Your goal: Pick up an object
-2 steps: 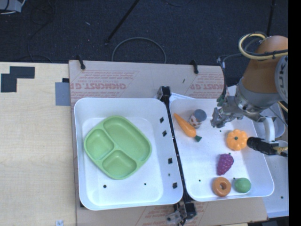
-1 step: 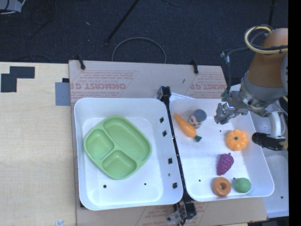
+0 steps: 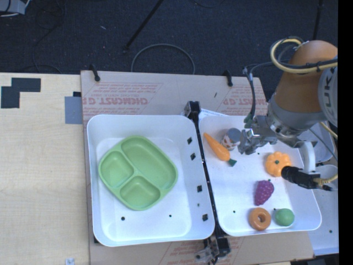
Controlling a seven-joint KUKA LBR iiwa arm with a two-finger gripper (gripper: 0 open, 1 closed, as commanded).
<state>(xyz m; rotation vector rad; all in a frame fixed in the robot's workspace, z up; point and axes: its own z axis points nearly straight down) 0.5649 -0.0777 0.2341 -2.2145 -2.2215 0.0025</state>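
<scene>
No single object is singled out by the task, so the contents of the right bin are taken in turn. A toy carrot is laid slantwise near the bin's left wall, towards its far edge, with its green tip pointing to the bin's middle. Just beside the carrot's far end a small grey and orange piece is seen, too blurred to be identified. The gripper is held low over the bin just to the right of that piece, close to it and to the carrot; whether contact is made cannot be told. Nothing can be seen between the gripper's parts, and how far it is parted cannot be told.

An orange pumpkin is placed towards the bin's right wall, with a purple bunch of grapes nearer the middle. A brown doughnut and a green fruit are set side by side along the near edge.

In the left bin a green divided plate is laid near the centre.
</scene>
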